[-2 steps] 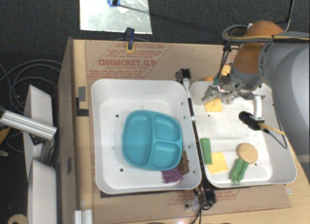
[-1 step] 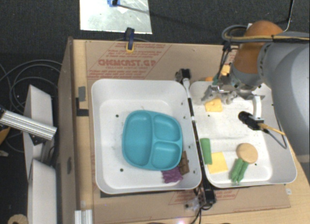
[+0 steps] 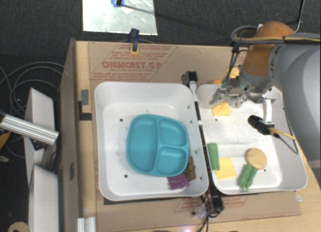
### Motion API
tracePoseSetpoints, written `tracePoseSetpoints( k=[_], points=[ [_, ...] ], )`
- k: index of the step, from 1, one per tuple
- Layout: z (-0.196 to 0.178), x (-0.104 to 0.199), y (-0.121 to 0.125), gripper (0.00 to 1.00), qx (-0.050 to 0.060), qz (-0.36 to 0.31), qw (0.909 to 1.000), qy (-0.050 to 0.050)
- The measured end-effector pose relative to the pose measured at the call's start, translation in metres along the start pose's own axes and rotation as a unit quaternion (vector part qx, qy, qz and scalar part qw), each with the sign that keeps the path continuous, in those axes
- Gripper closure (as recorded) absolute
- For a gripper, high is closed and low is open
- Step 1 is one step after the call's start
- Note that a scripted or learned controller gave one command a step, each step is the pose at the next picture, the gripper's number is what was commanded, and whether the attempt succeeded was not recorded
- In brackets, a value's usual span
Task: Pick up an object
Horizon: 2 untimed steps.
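My gripper (image 3: 226, 95) hangs over the far left corner of the right bin (image 3: 288, 176), reaching in from the right. Just below it lies a small orange-yellow block (image 3: 220, 109) on the bin floor; whether the gripper touches it I cannot tell. Nearer the front of this bin lie a green cylinder (image 3: 213, 156), a yellow square piece (image 3: 225, 168), a round tan piece (image 3: 256, 158) and a darker green object (image 3: 247, 176).
The left bin (image 3: 108, 125) holds a blue divided plate (image 3: 157, 144), with a purple object (image 3: 176, 182) and a small brown one (image 3: 191, 169) at its front right edge. A ridge (image 3: 199, 125) separates the two bins.
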<state>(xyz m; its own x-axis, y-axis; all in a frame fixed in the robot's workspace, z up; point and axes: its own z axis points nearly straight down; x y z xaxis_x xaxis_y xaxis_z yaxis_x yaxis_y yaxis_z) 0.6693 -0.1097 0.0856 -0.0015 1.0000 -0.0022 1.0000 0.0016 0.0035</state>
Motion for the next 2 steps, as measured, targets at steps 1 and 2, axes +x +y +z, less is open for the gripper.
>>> tracePoseSetpoints(
  k=[1,2],
  points=[
    [0.0002,0.0026,0.0000,0.00,0.000,-0.001,1.0000,0.000],
    [0.0000,-0.0001,0.0000,0.00,0.000,0.000,1.0000,0.000]
  ],
)
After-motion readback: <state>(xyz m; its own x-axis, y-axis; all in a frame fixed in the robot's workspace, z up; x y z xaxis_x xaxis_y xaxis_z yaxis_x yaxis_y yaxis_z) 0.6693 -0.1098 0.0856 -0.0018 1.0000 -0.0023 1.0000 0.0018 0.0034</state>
